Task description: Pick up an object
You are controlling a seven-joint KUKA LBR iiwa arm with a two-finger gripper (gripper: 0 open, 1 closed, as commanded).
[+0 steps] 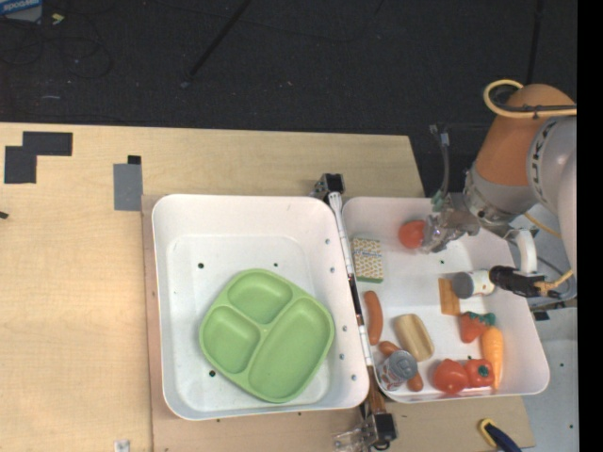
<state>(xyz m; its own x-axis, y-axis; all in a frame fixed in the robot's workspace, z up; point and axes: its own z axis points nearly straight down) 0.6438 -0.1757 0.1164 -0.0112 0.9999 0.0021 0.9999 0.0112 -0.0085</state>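
From the overhead camera, the pale wooden worktop (pixel 75 281) carried two shallow white plastic bins side by side. The left bin (pixel 188 219) held a green three-compartment plastic plate (pixel 267 334), lying flat toward the bin's near half. The grey arm with its orange band (pixel 513 153) reached in from the right, and its gripper (pixel 441 234) sat low over the far part of the right bin (pixel 528 370), just beside a small round red-orange toy (pixel 411 234), which lay at the gripper's left and seemed to touch it; whether the jaws were apart or together could not be told, and nothing showed between them. The other things lay in the same bin: a rectangular green-and-cream patterned sponge-like block (pixel 367 259) against the left wall, a long red sausage-shaped toy (pixel 374 315) nearer the camera, a tan bread-roll-shaped toy (pixel 413 336) just beside it, a small grey can-like object (pixel 399 364) near the front-left corner, a red tomato-like toy (pixel 454 376) at the front, an orange carrot toy (pixel 492 350) near the right wall, and a small orange block (pixel 448 297) in the middle.
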